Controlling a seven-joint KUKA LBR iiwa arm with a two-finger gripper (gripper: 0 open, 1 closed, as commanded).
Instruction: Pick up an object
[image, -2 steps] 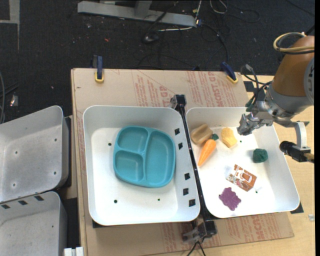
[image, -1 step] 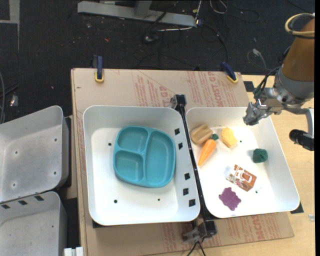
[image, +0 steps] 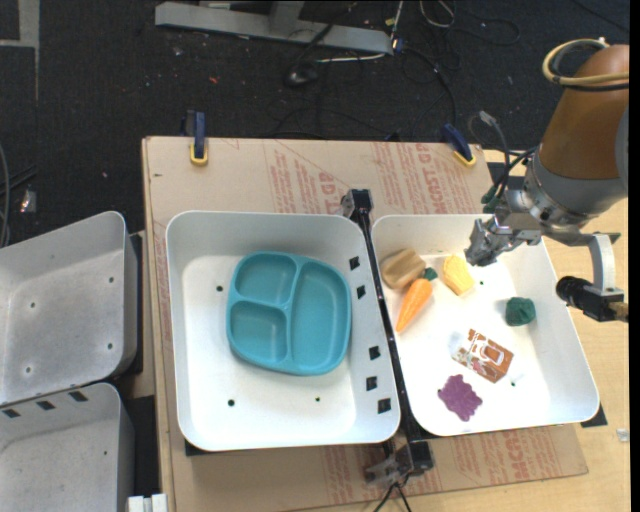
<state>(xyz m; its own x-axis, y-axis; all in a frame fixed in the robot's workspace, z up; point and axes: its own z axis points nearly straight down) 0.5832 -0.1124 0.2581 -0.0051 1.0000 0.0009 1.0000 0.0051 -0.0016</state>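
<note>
A teal divided plate (image: 290, 312) lies in the middle of the left white bin (image: 190, 300), which stands touching the right white bin (image: 570, 330) on a cardboard-covered table (image: 260, 170). Two yellow-and-blue clamps (image: 198, 140) grip the table's far edge. Dark floor (image: 80, 90) with cables lies beyond.

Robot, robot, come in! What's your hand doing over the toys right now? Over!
Hand above right bin, holding nothing seen. Yellow block just beside it, carrot close by. Nothing in the way.
</note>
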